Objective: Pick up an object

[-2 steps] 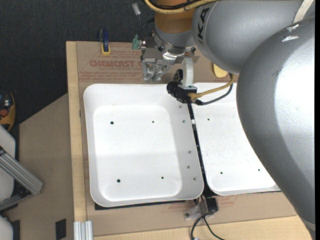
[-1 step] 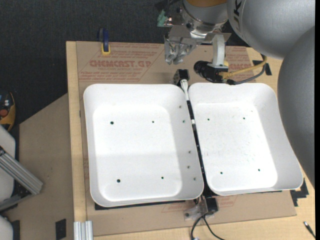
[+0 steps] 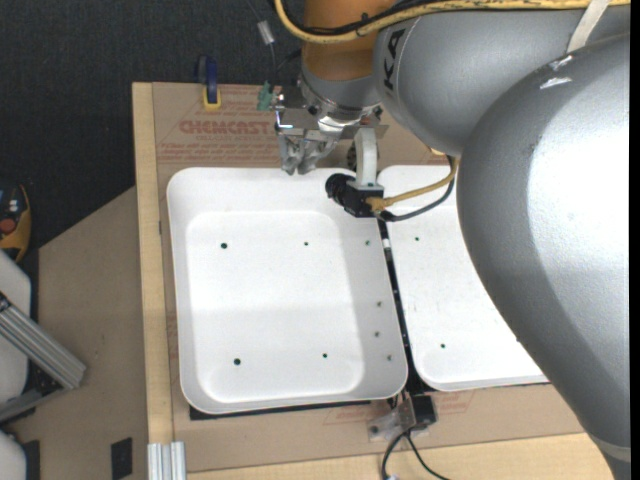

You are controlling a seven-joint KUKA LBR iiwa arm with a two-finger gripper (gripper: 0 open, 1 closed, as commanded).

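Gripper (image 3: pixel 297 160): at far rim of left bin (image 3: pixel 190 268), finger state cannot be told. Right bin (image 3: pixel 440 298) (partly under the arm (image 3: pixel 520 118)). No pickable object discernible in either.

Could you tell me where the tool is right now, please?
The tool sits over the far rim of the left bin, near its right corner, under the orange band.

You have two white bins (image 3: pixel 200 298) side by side on the counter (image 3: pixel 160 268); blue clamp (image 3: pixel 209 80) at its far edge; aluminium rail (image 3: pixel 40 343) at left
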